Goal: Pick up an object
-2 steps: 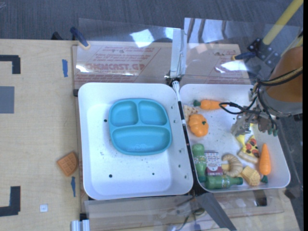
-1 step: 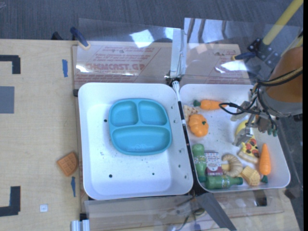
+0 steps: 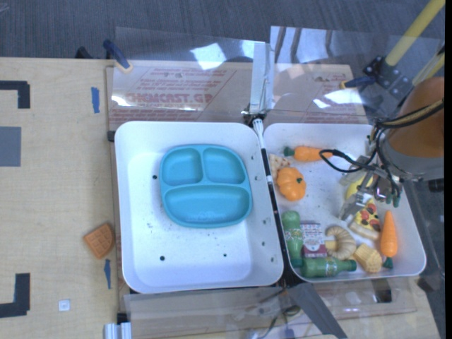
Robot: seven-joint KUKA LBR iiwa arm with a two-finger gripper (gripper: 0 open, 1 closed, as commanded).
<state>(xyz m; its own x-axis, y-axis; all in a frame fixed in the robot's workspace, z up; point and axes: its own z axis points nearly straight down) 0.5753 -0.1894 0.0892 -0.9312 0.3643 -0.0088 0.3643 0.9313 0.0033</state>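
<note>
Toy foods crowd the right bin (image 3: 417,260), and the hand (image 3: 367,191) hangs low among them at that bin's right side, its metal fingers pointing down over a small yellow-and-red toy piece (image 3: 366,216); whether the fingers are spread or closed cannot be told, and nothing can be seen gripped between them; the toy piece lies just below the hand, touching or nearly touching it; an orange carrot (image 3: 388,235) lies just to the lower right of the hand, upright along the bin's right wall; a croissant (image 3: 342,239) sits below and a little left of the hand, with a yellow corn piece (image 3: 369,258) below it; a green bottle (image 3: 328,265) lies on its side at the bin's near edge, well below the hand; a red-and-white can (image 3: 311,236) and a green cucumber (image 3: 292,232) lie further left of the croissant; a small orange pumpkin (image 3: 291,182) sits to the left of the hand, near the wall between the two bins; a second carrot (image 3: 306,153) lies up and to the left, with a black cable (image 3: 337,162) looping from it towards the hand; the grey arm (image 3: 417,129) with its orange band rises to the upper right; the left bin (image 3: 134,210), well to the left of the hand, carries a blue divided plate (image 3: 205,185); an orange waffle-like block (image 3: 99,239) lies on the wooden surface (image 3: 49,189) beyond that bin's left edge.
</note>
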